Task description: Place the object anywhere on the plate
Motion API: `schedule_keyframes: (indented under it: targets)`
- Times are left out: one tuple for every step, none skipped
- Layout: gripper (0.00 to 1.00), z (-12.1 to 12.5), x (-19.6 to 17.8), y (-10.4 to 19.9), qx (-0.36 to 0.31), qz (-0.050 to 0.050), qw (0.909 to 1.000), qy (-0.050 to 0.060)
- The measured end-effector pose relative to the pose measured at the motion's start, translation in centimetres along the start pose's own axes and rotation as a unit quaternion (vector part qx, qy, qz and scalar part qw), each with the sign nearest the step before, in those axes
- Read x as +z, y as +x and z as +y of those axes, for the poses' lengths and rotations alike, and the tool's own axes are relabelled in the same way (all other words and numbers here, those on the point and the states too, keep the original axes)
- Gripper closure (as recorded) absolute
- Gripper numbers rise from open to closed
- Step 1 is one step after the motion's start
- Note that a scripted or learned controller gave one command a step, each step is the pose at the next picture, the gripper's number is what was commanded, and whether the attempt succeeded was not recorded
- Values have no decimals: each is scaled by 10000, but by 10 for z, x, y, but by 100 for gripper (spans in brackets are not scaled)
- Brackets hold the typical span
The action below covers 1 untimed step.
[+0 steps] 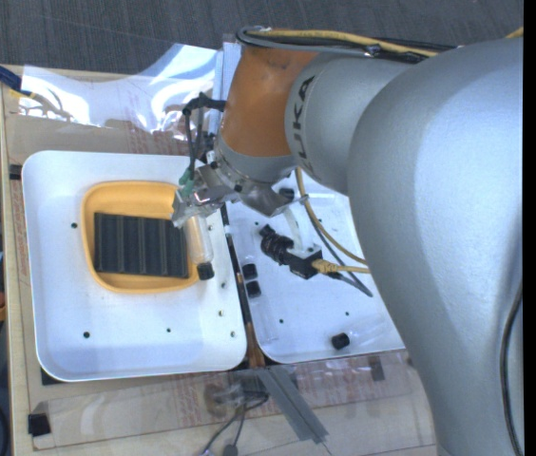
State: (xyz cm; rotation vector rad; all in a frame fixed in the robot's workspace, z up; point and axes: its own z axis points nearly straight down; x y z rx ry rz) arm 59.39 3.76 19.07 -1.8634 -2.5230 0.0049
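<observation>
A yellow plate with a dark ribbed centre lies in the left bin. My gripper hangs over the plate's right rim, reaching in from the right under the orange wrist band. A small black object sits just below the gripper at the plate's lower right corner, touching the rim or right beside it; I cannot tell which. Nothing shows between the fingers from this angle.
In the right bin lie small black pieces: two near its left wall and one near the front edge. The arm's grey body covers the right side of that bin. Crumpled clear plastic lies behind the bins.
</observation>
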Motion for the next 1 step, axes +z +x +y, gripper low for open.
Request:
schedule_keyframes:
  targets:
    - [0, 0, 0, 0, 1, 0, 10000, 0]
